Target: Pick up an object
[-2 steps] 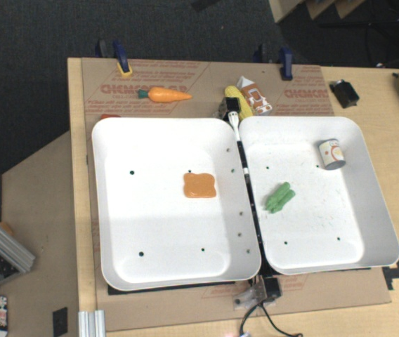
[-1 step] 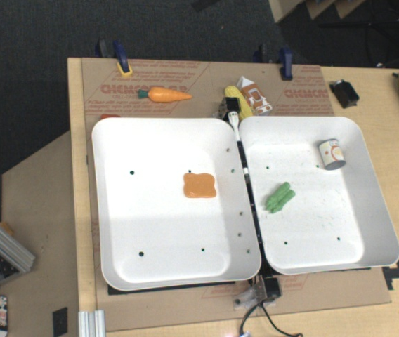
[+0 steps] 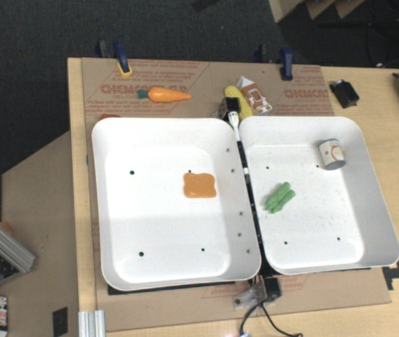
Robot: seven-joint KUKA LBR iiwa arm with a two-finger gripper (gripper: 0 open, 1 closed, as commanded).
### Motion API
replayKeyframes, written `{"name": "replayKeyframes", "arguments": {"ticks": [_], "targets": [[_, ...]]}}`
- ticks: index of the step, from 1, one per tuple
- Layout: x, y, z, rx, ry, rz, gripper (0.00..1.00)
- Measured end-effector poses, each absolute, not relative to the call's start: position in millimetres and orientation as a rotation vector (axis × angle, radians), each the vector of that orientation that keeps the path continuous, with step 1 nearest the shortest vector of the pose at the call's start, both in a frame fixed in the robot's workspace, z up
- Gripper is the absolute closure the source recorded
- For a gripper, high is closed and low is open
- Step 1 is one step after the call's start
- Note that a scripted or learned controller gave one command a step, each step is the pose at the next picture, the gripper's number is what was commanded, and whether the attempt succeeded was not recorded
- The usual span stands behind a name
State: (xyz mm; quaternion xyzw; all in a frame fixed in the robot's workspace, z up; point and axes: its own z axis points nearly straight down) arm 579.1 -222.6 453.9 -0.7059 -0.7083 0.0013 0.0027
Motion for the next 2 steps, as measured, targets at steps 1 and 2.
{"name": "replayKeyframes", "arguments": {"ticks": [1, 2], "targets": [[586.5, -201.6, 541.3, -2.226, -2.234, -0.009, 1.0], [502.3, -226.3, 537.0, -2.229, -2.215, 0.001, 1.0]]}}
